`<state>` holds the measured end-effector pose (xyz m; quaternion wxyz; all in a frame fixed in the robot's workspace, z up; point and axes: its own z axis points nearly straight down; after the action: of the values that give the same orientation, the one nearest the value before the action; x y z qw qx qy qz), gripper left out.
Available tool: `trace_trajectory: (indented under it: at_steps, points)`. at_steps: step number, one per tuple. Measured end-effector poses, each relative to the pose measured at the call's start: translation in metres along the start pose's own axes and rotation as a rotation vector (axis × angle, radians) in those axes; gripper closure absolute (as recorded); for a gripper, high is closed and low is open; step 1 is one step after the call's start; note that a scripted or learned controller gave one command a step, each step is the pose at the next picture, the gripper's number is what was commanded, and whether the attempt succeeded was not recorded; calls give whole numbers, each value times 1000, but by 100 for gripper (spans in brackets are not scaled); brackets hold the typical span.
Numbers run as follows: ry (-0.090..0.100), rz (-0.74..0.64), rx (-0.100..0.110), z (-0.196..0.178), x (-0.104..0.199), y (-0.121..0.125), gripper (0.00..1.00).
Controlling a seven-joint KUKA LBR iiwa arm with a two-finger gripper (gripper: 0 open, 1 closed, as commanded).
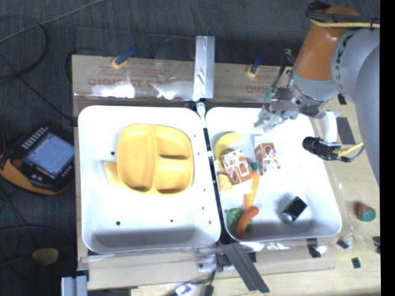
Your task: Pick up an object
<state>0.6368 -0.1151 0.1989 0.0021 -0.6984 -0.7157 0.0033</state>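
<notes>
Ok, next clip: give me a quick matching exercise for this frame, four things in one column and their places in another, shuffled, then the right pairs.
Things:
1. yellow divided tray
2. small black object
3. gripper
4. carrot

Places:
A. near front wall of the right bin, left part
B. over the back of the right bin
C. in the left bin
D. front right part of the right bin

Pairs: 1-C, 2-D, 3-B, 4-A
</notes>
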Motion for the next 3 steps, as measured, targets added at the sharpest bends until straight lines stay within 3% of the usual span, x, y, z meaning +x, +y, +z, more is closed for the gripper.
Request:
trace_trajectory:
  at_steps: [1,2,3]
  points:
    - [-4,-22,-27,80,-41,-67,100]
    - [0,125,1,66,-10,2,100]
    - [0,246,1,6,-4,-7,100]
